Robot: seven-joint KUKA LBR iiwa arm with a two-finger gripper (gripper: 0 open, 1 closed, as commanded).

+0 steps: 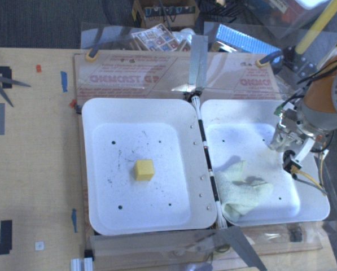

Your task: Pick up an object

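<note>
Yellow foam cube point(144, 170), our likeliest target, sits alone mid-floor in the left white plastic bin point(95, 123). Right of that bin, our gripper point(289, 151) hovers near a crumpled pale cloth point(244, 188); we cannot tell its state.

Wooden bench point(33, 151), dark floor point(38, 10), cardboard box point(162, 4)

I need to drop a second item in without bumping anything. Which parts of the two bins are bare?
The left bin is mostly bare: open floor lies all around the yellow block at its middle. In the right bin, the far-left floor near the divider is free. Its near half is taken by the crumpled pale cloth, and the gripper crowds its right side.
</note>
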